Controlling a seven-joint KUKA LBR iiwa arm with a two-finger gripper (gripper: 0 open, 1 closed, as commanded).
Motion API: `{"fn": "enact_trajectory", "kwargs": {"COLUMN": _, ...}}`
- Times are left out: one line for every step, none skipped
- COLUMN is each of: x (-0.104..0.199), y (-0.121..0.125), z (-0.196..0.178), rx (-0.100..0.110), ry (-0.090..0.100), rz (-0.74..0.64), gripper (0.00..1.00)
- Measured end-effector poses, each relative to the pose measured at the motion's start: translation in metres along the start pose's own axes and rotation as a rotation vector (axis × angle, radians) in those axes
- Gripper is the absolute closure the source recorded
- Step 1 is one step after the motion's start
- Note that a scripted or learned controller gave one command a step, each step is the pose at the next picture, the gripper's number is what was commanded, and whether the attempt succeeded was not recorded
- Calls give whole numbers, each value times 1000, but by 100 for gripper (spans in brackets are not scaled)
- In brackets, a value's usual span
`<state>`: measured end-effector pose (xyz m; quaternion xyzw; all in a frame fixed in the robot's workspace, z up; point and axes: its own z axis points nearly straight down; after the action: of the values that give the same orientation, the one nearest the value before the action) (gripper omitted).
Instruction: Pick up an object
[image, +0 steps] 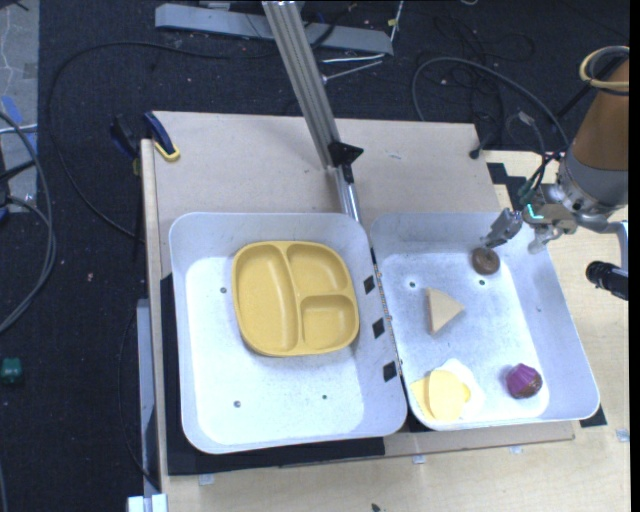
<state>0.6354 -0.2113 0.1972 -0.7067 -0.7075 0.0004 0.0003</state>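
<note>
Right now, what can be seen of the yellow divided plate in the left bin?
The yellow divided plastic plate is a rounded square with a raised rim and three compartments: one long section along its left side and two smaller ones on the right. It looks smooth, matte, and holds nothing. It lies flat, right side up, slightly rotated, in the upper middle of the left shallow white bin, resting on the bin floor with nothing else touching it.

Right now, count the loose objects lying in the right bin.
4: a brown round piece near the far edge, a tan wedge mid-bin, a yellow item at the near left corner, a purple item near right.
</note>
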Motion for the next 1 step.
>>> {"fn": "enact_trajectory", "kwargs": {"x": 0, "y": 1, "z": -1, "rx": -2, "ry": 0, "rz": 0, "gripper": 0}}
